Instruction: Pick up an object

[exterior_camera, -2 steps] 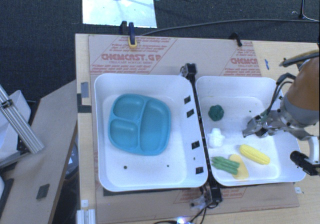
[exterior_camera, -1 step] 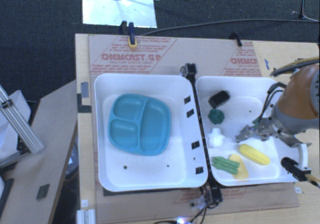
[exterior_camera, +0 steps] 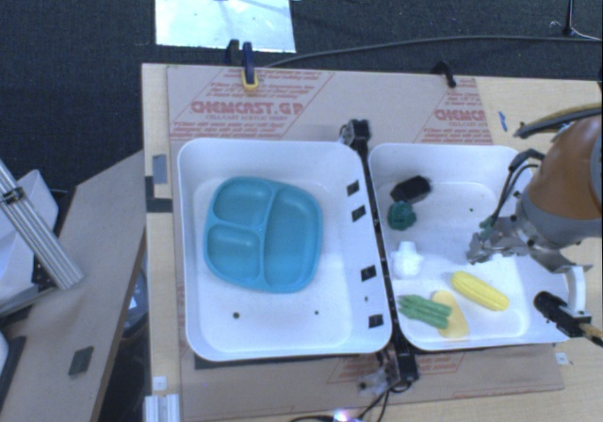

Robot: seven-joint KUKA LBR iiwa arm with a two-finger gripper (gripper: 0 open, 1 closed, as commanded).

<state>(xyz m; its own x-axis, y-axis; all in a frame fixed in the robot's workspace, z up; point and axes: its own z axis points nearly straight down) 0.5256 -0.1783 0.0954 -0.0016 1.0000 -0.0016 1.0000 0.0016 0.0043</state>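
Gripper (exterior_camera: 482, 251) stands low in the right bin (exterior_camera: 443, 161), at the right of the frame, its tip over bare bin floor. The nearest object is the yellow corn cob (exterior_camera: 480, 290), lying just below the tip in the frame and apart from it. Its long axis runs from upper left to lower right.

Other candidates lie further left in the same bin:
- a green bean pod (exterior_camera: 424, 310) resting against a pale yellow piece (exterior_camera: 453, 316), lower centre of the bin;
- a small white object (exterior_camera: 407, 259), near the dividing wall;
- a dark green object (exterior_camera: 402, 215), and a black one (exterior_camera: 411, 188) above it.

The left bin (exterior_camera: 273, 340) holds a blue divided plate (exterior_camera: 263, 233), well apart from the arm.

Gripper state: the tip is small and dark against the wrist, and I cannot tell how it is set. Nothing is seen held at the tip, and it appears to touch no object.

Judgement: a pick of the corn cob would call for a short shift toward the lower edge of the frame, closing across the cob's short width.
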